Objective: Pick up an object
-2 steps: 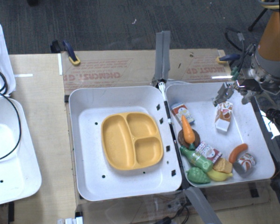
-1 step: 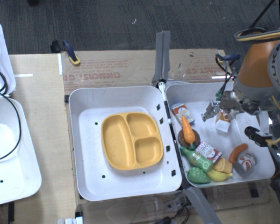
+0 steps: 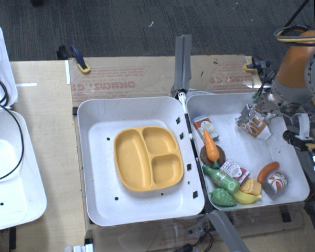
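1. Two white bins sit side by side on a bench, seen from above at a slant. The left bin (image 3: 96, 168) holds one thing: a yellow tray (image 3: 148, 158) with three compartments, lying flat near the middle.

2. The right bin (image 3: 227, 106) holds a scatter of toy food. A small white carton (image 3: 205, 127) lies near its upper left corner, beside the wall shared with the left bin.

3. Just below the carton, a carrot (image 3: 211, 146) rests with its tip pointing up the picture, its lower end over a dark round piece (image 3: 206, 156).

4. Below that, a green bottle (image 3: 222, 178) lies at a slant, touching a small white and red packet (image 3: 234, 170). A green pepper (image 3: 222, 198) sits at the bin's lower left corner, touching a banana (image 3: 247, 197). A yellow wedge (image 3: 252, 186) lies just above the banana.

5. Further right, a sausage (image 3: 268, 171) lies at a slant, and a red and white can (image 3: 276, 183) sits just below it, near the bin's lower right corner.

6. At the upper right of this bin, a brown and white box (image 3: 256, 126) lies tilted, well apart from the other toys.

7. The gripper (image 3: 249, 115) reaches in from the right on a grey arm (image 3: 297, 71) with an orange band. It sits right at the box's upper left edge, seemingly touching it. Whether the gripper is open or closed cannot be told, nor whether it holds the box.
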